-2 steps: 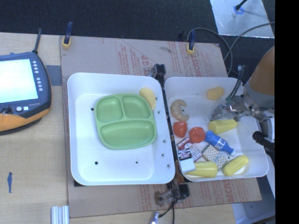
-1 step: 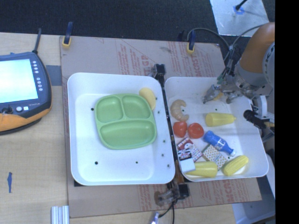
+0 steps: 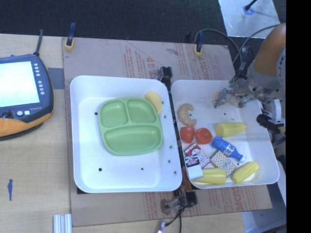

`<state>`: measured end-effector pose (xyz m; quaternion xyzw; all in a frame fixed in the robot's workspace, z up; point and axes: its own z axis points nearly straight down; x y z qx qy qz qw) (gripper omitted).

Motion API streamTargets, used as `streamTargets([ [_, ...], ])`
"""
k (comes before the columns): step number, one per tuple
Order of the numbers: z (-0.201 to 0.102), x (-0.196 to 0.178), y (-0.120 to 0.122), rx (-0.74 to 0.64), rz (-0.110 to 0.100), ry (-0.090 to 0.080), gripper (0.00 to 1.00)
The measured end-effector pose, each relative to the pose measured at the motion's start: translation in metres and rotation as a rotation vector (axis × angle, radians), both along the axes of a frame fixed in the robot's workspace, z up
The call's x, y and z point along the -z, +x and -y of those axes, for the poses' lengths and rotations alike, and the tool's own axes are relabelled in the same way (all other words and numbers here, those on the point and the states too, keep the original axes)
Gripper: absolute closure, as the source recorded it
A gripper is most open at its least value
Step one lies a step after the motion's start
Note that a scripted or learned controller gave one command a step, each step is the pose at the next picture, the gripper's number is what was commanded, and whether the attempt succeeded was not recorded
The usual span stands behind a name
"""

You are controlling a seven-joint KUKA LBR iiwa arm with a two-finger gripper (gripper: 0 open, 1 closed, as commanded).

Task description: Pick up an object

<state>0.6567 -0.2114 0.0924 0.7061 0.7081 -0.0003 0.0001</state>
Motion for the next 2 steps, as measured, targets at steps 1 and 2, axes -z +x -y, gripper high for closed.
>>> streamTargets([
  [1, -0.041, 0.001, -0.079, -0.001, -0.004, 0.0, 0.0],
  [2, -0.04, -0.01, -0.079, -0.004, -0.004, -0.002, 1.0],
])
